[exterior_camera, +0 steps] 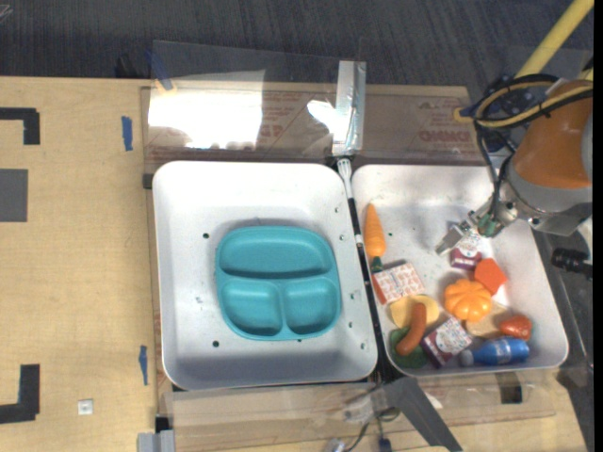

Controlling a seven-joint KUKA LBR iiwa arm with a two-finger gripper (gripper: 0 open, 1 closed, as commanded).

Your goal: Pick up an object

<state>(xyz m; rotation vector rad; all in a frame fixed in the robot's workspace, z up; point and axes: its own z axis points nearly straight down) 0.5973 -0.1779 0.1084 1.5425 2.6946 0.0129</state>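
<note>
Claw (459,234) hovers over right bin (415,191) (above the toys (468,299)).

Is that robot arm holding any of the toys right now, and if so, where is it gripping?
Cannot be told. The gripper is low over the right bin, just above a small purple item.

Cut off and crowded
The arm (556,149) runs off the right edge; the toy pile (452,318) overlaps, labels unreadable
</note>
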